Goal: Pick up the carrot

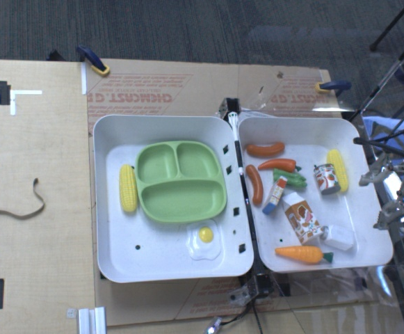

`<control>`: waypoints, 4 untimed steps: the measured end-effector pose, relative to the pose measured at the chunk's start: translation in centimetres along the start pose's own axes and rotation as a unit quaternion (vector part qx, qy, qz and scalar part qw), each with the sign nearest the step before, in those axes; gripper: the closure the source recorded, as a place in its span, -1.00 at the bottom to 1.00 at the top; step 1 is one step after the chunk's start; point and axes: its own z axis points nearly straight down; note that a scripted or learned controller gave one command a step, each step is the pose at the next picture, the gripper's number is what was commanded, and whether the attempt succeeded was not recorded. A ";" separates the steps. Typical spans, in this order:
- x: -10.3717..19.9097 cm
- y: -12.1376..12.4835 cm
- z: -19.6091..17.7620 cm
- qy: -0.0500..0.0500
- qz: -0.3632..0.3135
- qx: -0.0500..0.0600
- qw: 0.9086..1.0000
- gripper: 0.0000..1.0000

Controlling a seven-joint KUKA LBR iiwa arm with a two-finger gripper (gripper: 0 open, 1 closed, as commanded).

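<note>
- my gripper (388, 195) sits at the far right, just beyond the right wall of the right bin (354, 134), seen as grey metal parts against dark clutter
- cannot tell whether it is spread or pressed together, too blurred and tangled there; nothing seen held in it
- carrot (300, 255) lies on its side at the near edge of the right bin, orange body pointing left, green stub to the right, well apart from my gripper
- white block (339, 239) just right of and above the carrot's green end
- brown and white carton (303, 218) lies tilted just above the carrot, near it, contact unclear
- small white bottle (275, 195) tilted, up-left of the carton
- green vegetable piece (290, 179) beside the bottle top, orange-red piece (278, 164) just above it
- two sausages: one (265, 149) at the far side of the bin, the other (256, 184) along the left wall
- small can (325, 179) next to a corn cob (337, 169) near the right wall
- left bin (104, 207) holds a green divided plate (181, 181), a second corn cob (127, 187) left of the plate, and a fried egg (204, 239) in front of it
- both bins rest on cardboard (160, 92) with blue clamps (94, 60) at the far edge
</note>
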 end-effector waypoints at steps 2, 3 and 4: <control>0.3 13.8 6.7 0.002 0.168 0.000 0.986 -1.00; 0.3 11.6 14.1 0.001 0.020 -0.001 1.000 -1.00; 0.3 10.8 16.6 0.001 -0.109 -0.001 0.994 -1.00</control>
